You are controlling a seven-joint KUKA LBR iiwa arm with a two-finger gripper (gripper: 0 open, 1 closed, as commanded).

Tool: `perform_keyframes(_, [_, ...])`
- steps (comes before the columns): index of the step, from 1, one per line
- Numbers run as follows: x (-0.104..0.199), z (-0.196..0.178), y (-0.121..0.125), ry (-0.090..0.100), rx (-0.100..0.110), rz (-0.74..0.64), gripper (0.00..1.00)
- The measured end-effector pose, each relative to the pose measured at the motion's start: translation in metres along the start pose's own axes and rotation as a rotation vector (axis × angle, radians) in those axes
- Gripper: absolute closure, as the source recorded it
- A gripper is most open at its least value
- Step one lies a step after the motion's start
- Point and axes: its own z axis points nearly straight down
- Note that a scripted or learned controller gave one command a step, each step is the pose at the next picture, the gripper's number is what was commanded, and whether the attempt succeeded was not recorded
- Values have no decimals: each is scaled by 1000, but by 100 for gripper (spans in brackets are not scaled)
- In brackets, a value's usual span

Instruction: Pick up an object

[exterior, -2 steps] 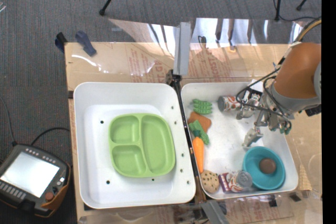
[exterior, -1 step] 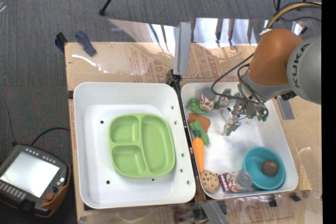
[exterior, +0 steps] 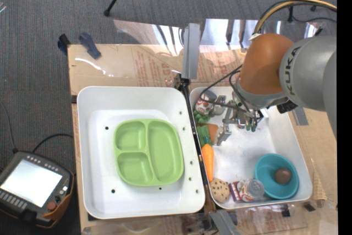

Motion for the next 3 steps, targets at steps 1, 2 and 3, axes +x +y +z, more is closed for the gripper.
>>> perform_keyframes(1, [-1,-10,2,0,-2,-3,100])
perform_keyframes(2, [0,-1,-2,1,-3,281,100])
perform_keyframes(3, [7,-1,-3,-1,-3,360,100])
